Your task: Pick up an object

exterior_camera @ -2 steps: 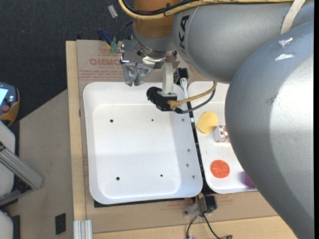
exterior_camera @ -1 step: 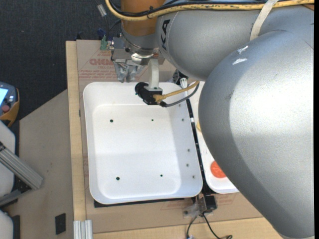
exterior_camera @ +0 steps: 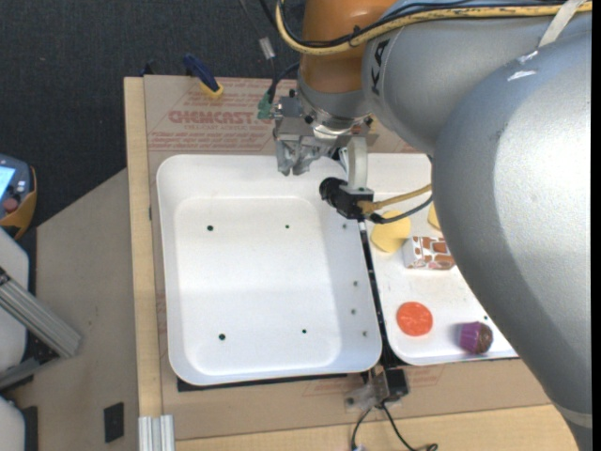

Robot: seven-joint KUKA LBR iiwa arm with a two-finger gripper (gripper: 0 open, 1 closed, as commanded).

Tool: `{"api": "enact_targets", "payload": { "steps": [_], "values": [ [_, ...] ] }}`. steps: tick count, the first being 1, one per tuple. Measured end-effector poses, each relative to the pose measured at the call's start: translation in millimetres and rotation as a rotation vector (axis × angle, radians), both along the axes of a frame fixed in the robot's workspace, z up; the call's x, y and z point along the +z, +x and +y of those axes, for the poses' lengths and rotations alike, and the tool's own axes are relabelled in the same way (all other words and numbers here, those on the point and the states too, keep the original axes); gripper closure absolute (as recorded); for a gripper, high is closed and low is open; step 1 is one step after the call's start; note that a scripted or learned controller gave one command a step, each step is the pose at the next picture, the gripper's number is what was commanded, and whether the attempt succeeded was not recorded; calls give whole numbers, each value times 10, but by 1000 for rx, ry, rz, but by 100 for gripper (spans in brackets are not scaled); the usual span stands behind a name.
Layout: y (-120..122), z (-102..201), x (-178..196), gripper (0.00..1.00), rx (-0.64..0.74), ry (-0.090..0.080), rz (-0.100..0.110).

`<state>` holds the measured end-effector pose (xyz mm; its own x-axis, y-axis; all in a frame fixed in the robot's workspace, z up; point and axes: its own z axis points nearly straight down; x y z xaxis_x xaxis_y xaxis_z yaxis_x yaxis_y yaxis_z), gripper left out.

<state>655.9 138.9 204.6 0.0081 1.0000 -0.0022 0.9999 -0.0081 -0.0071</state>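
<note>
The gripper [exterior_camera: 299,161] hangs over the far rim of the left bin [exterior_camera: 178,252], its fingers close together and holding nothing, so it should cross that bin's right wall to reach the orange ball [exterior_camera: 414,318] beyond.

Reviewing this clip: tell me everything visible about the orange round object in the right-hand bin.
The orange round object looks like a small flattish disc or ball, reddish-orange with a paler patch at its centre, and its material is hard to tell. It lies on the floor of the right bin, near that bin's front edge, apart from the purple object to its right and the brown-and-white block behind it. Nothing touches it; the gripper is over the left bin's far edge.
</note>
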Motion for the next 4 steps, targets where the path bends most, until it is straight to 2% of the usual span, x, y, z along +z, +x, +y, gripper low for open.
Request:
{"api": "enact_targets", "payload": {
  "steps": [1,2,3,4],
  "values": [
    [112,791,1843,100,16,11,-28],
    [-260,859,472,100,10,-1,8],
    [99,-1058,-241,100,-8,-5,0],
    [6,-2211,-191,100,-4,-4,-6]
  ]
}}
